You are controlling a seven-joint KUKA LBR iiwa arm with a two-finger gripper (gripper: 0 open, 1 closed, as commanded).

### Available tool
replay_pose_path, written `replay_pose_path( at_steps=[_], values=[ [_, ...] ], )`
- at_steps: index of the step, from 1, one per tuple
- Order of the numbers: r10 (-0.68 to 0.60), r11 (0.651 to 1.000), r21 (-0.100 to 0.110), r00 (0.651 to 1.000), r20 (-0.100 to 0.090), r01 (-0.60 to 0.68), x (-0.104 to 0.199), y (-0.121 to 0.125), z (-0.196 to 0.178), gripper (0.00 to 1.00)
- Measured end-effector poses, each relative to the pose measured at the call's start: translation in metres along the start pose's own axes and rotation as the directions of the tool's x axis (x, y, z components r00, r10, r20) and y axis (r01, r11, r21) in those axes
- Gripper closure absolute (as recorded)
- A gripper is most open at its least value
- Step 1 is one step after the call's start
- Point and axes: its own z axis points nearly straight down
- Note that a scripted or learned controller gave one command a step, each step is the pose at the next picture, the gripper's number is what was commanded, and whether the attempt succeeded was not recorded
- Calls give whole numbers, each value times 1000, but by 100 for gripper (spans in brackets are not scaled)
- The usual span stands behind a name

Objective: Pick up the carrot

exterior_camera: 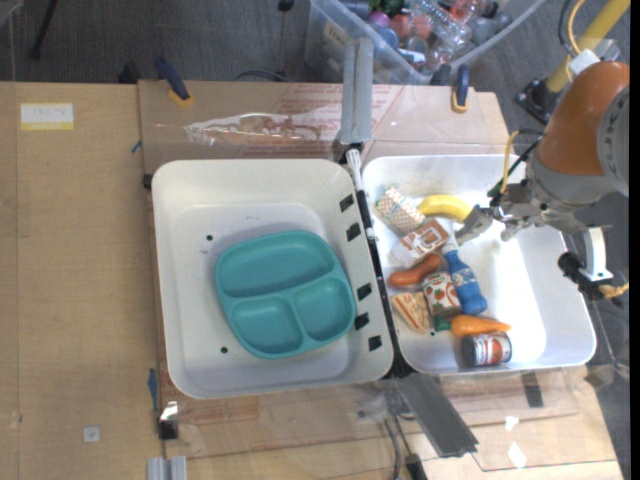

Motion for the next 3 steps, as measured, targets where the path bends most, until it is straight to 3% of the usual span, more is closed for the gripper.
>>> replay_pose_path(
  at_steps=[1,2,3],
  values=[
    [-97,995,-12,995,4,97,59,-92,19,0],
    [-92,996,-17,996,8,93,57,-91,8,100],
    [-93,996,-17,996,8,93,57,-91,8,0]
  ],
)
